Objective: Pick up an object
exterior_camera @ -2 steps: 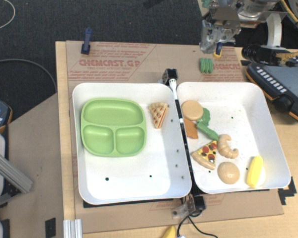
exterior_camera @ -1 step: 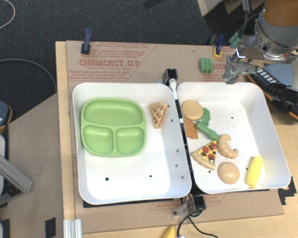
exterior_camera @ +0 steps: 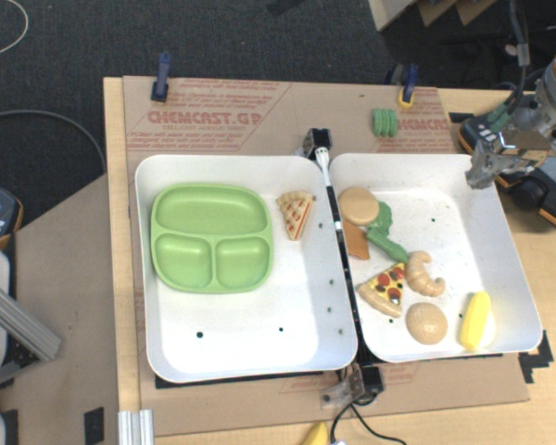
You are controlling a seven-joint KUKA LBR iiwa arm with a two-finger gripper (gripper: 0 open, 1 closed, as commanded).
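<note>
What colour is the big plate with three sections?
Light green. The divided plastic plate shows clearly in the camera view, left bin.

Right bin: toys crowd its left and front; back right is free. Tray fills left bin's back-left.

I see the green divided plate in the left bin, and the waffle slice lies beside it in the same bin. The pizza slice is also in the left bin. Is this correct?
Not quite. The camera view shows the pizza slice in the right bin, among the other toy foods. The green divided plate and the waffle slice beside it are in the left bin, as you say.
</note>
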